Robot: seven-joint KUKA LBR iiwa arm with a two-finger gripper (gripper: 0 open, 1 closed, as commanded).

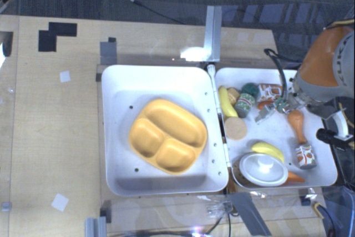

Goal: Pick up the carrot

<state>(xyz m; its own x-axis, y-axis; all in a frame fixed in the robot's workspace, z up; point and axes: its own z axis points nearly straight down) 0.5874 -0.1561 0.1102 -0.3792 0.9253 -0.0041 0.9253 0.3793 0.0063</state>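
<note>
Seen from above the bench, the grey arm's two-finger gripper hangs low over the right white bin, its metal tips near a small printed can; how far they are parted cannot be told. The slim orange carrot lies at that bin's near edge, touching a white lidded bowl, well apart from the gripper. A yellow three-part plastic tray sits in the left bin.

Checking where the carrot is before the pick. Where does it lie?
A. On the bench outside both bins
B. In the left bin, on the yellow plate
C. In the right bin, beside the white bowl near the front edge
C: the carrot lies in the right bin, against the white bowl.
</note>
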